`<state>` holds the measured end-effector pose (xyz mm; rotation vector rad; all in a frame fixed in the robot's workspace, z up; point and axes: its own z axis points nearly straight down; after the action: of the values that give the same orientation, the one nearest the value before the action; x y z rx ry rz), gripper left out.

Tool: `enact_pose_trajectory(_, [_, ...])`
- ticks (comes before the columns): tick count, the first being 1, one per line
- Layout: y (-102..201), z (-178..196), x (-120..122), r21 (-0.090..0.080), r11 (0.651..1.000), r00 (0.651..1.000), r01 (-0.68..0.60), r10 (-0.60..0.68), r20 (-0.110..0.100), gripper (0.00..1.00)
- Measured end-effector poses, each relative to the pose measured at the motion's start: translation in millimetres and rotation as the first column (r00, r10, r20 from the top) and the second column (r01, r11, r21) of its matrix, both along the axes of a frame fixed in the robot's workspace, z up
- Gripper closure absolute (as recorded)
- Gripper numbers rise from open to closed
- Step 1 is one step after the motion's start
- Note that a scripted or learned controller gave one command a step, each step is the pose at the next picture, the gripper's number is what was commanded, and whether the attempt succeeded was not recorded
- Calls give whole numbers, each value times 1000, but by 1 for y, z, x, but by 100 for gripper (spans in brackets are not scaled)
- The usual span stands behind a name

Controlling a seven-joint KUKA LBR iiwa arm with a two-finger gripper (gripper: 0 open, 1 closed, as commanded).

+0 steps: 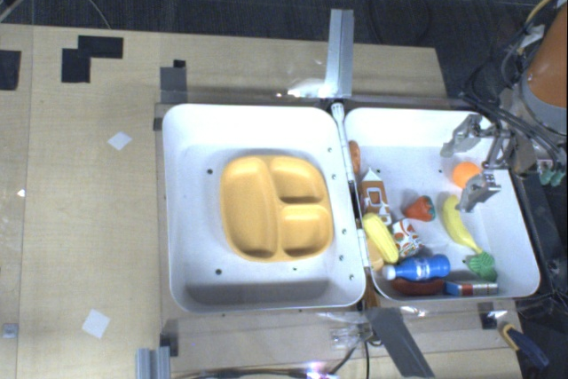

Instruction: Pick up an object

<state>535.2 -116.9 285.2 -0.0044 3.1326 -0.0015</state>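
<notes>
Currently hovering over the right bin (524, 271): end effector (474, 162), fingers spread, pinching nothing. Orange ball (465, 174) just under it, between the fingertips. Banana (459, 224) near, at six o'clock, long axis running twelve to five. Strawberry (421, 209) at eight o'clock, slightly farther off

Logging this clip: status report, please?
Hand open, poised over right bin, nothing between its fingers. Orange ball just beneath it, banana alongside. Nothing lifted yet. Yellow tray sits in left bin.
</notes>
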Motion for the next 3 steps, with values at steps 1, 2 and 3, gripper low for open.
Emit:
enact_pose_trajectory(1, [-91,-45,-24,-3,983,983,-185,185,-2,0])
enact_pose_trajectory(2, [-89,-195,-27,-9,954,954,-301,301,5,0])
enact_pose_trajectory(3, [-35,-195,24,1,1000,1000,-2,2,6,0])
